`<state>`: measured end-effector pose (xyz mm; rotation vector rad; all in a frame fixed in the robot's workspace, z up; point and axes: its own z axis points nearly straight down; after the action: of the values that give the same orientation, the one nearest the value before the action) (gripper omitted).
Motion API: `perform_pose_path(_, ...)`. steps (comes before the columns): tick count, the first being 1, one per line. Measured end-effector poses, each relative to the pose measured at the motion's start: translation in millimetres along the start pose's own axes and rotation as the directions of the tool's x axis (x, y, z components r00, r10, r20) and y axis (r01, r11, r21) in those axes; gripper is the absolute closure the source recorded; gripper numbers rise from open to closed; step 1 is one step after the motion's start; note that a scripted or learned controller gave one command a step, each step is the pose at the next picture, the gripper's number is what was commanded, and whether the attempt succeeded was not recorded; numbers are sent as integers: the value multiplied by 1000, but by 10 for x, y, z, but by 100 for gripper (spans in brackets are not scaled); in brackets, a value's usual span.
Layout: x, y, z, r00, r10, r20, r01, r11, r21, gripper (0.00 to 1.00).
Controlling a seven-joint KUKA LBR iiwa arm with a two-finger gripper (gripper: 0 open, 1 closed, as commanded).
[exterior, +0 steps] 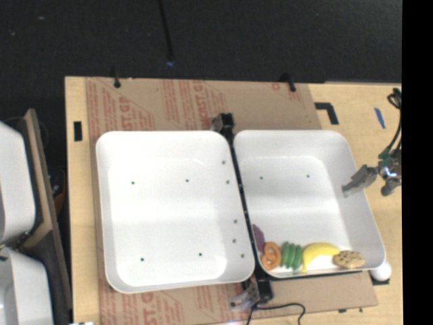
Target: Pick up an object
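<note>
Toy foods (308, 255) along right bin's (352, 181) near wall

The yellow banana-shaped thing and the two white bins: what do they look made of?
The banana looks like moulded plastic toy food: even yellow, smooth, slightly glossy, though it is small here. The left bin and right bin look like thin formed plastic: uniform white, rounded corners, a soft sheen.

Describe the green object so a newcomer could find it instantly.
Look in the right bin, along its near wall, where a row of small items lies. The green ridged object sits between an orange pretzel-like piece and a yellow banana; it alone is green.
</note>
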<state>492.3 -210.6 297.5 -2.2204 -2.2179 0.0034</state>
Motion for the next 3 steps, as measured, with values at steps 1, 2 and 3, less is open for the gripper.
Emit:
perform_pose_path(1,2,8,-24,1000,-1,1,1,1000,-5,0)
perform_pose_path(2,-93,48,502,1000,0,0,0,1000,0,0)
perform_pose_path(3,-139,37,931,1000,0,0,0,1000,-1,0)
